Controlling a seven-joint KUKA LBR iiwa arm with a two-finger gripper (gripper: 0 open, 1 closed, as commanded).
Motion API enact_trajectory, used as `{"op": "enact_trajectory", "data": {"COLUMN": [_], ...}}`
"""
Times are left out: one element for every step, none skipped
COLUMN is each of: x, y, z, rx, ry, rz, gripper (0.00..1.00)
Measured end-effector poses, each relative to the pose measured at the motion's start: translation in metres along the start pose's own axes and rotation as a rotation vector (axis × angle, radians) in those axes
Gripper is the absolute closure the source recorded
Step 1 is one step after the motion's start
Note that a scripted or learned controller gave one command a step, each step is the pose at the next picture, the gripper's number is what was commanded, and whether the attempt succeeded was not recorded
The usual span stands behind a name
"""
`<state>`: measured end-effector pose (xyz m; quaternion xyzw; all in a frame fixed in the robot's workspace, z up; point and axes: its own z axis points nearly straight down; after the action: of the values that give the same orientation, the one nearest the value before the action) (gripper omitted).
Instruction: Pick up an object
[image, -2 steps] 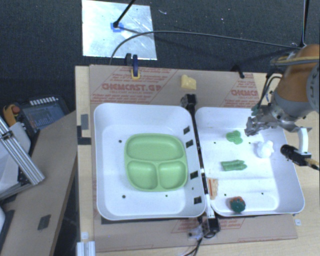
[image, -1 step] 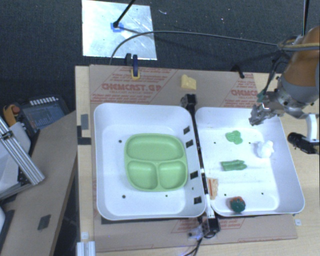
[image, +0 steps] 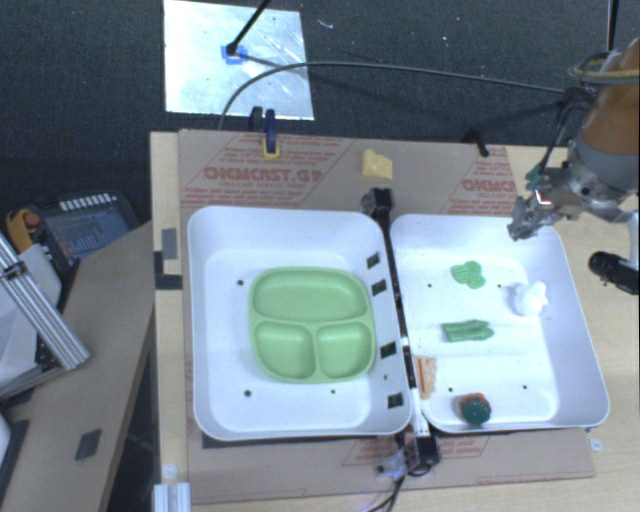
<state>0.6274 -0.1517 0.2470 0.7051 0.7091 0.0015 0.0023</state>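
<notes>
The gripper (image: 524, 222) hangs above the right bin's (image: 570, 400) far edge, fingers' state impossible to tell, while a small white object (image: 528, 297) lies near that bin's right wall, just below it

tray (image: 305, 325): smooth green plastic | bins (image: 215, 300): glossy white plastic | board (image: 330, 165): matt cardboard

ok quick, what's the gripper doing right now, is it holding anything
Gripper: over the right bin's far corner, nothing seen in it; open or shut cannot be told.
</notes>
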Motion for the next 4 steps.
{"op": "enact_trajectory", "data": {"x": [0.047, 0.105, 0.148, 0.198], "y": [-0.005, -0.013, -0.032, -0.045], "z": [-0.005, 0.008, 0.012, 0.005], "rx": [0.003, 0.005, 0.005, 0.005], "ry": [0.001, 0.003, 0.003, 0.003], "rz": [-0.003, -0.004, -0.003, -0.004], "gripper": [1.00, 1.00, 1.00, 1.00]}}
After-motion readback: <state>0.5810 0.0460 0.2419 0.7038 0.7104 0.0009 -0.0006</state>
